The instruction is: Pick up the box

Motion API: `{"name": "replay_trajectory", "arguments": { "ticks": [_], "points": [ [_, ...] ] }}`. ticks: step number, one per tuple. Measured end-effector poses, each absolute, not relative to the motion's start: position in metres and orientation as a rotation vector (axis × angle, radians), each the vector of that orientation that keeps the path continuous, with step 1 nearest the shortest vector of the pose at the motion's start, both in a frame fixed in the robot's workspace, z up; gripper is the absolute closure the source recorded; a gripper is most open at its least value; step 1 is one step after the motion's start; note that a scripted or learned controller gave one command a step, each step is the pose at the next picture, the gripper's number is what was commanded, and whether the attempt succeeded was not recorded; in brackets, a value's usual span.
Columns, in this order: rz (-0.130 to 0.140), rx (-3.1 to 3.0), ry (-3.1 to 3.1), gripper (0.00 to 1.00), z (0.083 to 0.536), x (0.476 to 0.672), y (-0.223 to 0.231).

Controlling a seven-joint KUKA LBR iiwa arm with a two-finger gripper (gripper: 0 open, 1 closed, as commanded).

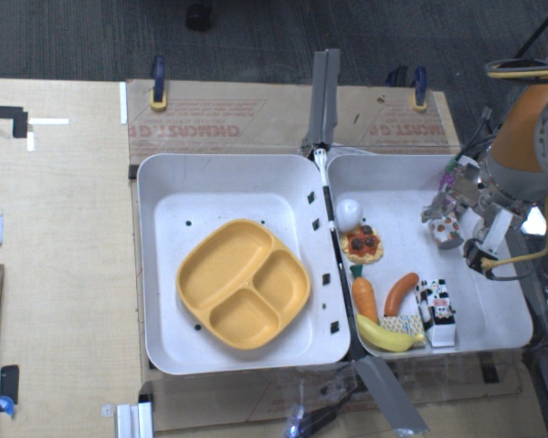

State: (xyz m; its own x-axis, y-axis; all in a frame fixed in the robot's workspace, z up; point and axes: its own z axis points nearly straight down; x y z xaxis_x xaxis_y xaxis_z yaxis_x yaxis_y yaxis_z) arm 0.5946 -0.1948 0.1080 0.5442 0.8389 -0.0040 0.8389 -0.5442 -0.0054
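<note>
The box (437, 313) is a small white carton with black-and-white print. It lies in the right bin (493, 336) near its front edge, just right of a red sausage (401, 291). My gripper (445, 219) hangs over the right side of that bin, further back than the box and apart from it. A small pale and reddish shape (445, 232) sits right at the gripper's tip; I cannot make out whether it is a toy or part of the gripper. The grey arm with its orange band (525, 121) comes in from the right.
Toy food lies along the right bin's left side: a white egg (348, 213), a pizza piece (362, 245), a carrot (363, 299) and a banana (384, 336). A yellow divided plate (244, 284) fills the left bin (155, 245). A divider (327, 245) separates the bins.
</note>
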Motion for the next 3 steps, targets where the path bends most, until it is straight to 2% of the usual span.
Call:
{"name": "replay_trajectory", "arguments": {
  "ticks": [1, 2, 3],
  "points": [
    [0.012, -2.756, -1.500, 1.00, 0.117, 0.595, -0.195],
    [0.006, -2.834, -1.348, 1.00, 0.193, 0.477, -0.175],
    [0.004, -2.589, -1.777, 1.00, 0.215, 0.477, -0.188]
  ]
}}
